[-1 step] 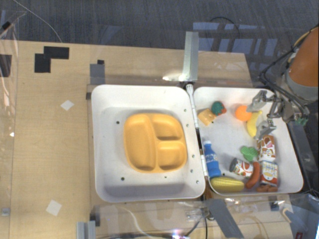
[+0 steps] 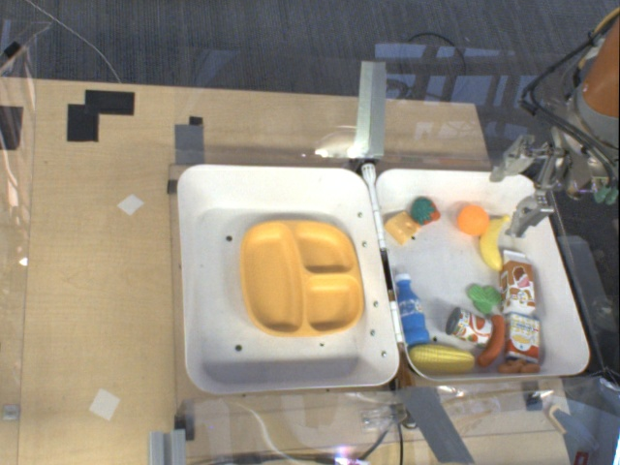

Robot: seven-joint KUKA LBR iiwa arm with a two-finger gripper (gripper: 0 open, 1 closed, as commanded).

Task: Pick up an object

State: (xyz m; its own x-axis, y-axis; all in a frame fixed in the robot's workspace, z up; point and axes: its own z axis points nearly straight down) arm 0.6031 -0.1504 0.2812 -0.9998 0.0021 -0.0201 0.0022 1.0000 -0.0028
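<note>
The right bin (image 2: 572, 327) holds the objects to pick. An orange ball (image 2: 473, 220) lies near its far edge, with a yellow banana (image 2: 493, 244) just beside it and a green and red toy (image 2: 422, 209) and a yellow wedge (image 2: 401, 228) more to the left. Near the divider lies a blue bottle (image 2: 411, 310), and a yellow corn cob (image 2: 442, 359) lies at the near edge. A small can (image 2: 472, 327), a green piece (image 2: 483, 296), a red sausage (image 2: 495, 341) and two printed packets (image 2: 518, 285) lie along the right side.

The tool (image 2: 532, 211) hangs over the far right corner of this bin, above the banana's end; it holds nothing, and I cannot tell how wide it stands. The arm (image 2: 593, 85) enters from the right, with cables around the wrist.

The left bin (image 2: 208, 260) carries a yellow divided tray (image 2: 300, 276) in its middle. Both bins rest on a pale wooden worktop (image 2: 87, 289) with black tape marks (image 2: 97, 111) at the far left corner. Dark carpet (image 2: 242, 27) lies beyond.
</note>
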